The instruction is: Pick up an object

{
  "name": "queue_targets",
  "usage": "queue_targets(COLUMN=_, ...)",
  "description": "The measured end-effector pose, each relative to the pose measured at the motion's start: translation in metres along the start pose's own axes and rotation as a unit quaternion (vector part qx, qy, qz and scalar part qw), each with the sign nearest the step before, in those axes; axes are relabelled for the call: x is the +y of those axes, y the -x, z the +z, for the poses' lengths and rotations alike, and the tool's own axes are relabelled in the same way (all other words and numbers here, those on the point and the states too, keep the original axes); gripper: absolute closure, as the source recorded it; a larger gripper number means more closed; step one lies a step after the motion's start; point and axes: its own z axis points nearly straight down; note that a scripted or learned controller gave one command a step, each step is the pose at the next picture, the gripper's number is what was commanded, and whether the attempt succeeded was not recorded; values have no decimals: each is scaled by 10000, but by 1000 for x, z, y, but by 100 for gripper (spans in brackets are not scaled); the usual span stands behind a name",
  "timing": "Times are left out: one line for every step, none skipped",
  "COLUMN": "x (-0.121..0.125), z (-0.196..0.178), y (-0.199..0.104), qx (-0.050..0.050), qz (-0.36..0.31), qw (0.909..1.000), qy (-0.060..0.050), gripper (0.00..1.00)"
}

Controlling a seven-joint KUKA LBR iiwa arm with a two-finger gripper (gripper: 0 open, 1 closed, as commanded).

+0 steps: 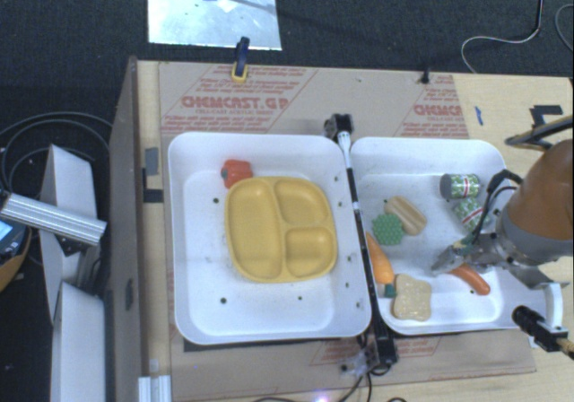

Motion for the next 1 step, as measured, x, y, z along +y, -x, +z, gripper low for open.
queue_targets(x=1, z=-10, y=-1, qx=9, qz=-9, qw=10000, qy=9, gripper=100)
